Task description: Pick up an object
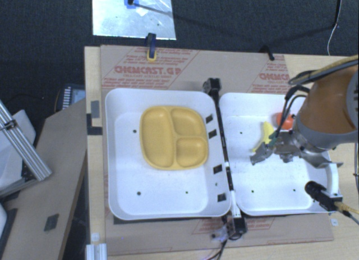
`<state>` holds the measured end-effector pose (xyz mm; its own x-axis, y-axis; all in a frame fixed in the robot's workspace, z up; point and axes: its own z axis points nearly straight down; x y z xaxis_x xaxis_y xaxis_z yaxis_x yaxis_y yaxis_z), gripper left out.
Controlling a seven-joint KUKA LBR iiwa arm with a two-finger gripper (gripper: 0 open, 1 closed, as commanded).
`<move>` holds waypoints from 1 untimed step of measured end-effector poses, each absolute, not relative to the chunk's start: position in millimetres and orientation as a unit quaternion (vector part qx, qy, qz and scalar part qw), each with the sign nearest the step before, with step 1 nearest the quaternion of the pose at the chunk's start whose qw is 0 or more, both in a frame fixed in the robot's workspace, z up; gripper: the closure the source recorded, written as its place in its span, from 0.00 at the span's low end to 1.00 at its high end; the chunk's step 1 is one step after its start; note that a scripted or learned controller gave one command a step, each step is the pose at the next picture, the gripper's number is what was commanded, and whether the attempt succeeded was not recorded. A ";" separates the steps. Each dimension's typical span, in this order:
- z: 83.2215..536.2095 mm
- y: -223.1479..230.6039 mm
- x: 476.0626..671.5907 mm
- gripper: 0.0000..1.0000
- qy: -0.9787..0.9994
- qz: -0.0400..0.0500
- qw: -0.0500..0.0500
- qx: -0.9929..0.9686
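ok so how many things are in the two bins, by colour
yellow: 2, the divided plate in the left bin and a yellow object in the right bin
orange: 1, a small orange object partly hidden by the arm
total: 3
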<state>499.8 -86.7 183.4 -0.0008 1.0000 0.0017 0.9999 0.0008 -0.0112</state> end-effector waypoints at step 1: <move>188.5 -86.7 502.6 0.00 -0.708 0.000 0.000 -0.706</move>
